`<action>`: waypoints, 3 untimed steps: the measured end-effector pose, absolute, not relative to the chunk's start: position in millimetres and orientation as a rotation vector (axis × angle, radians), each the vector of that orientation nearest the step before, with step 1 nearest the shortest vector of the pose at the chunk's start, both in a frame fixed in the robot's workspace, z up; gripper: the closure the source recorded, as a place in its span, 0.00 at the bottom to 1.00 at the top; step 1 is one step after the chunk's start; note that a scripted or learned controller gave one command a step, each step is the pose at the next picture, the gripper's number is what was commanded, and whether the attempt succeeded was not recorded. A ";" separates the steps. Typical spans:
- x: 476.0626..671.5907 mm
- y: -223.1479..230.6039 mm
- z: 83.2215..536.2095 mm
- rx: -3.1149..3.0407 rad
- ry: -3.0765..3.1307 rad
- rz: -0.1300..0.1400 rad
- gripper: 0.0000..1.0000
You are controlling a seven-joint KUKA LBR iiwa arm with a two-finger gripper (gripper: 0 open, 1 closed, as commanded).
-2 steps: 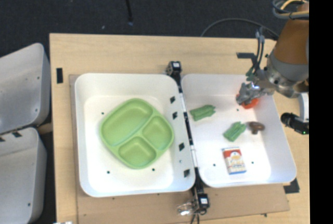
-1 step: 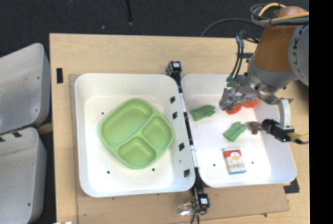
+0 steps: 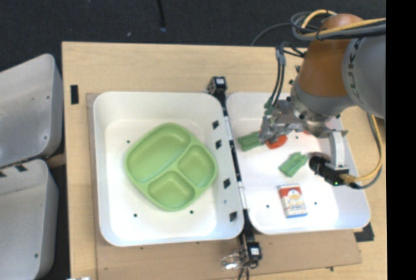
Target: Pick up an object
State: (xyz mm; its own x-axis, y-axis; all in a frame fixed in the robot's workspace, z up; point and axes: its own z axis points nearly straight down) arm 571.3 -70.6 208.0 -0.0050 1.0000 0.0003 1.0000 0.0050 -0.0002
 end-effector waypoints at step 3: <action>523.1 69.4 235.4 -2.213 -2.227 0.000 1.00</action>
State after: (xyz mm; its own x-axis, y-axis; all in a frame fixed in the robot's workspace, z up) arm 523.1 69.4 235.4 -0.0064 1.0000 0.0009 1.0000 0.0064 -0.0013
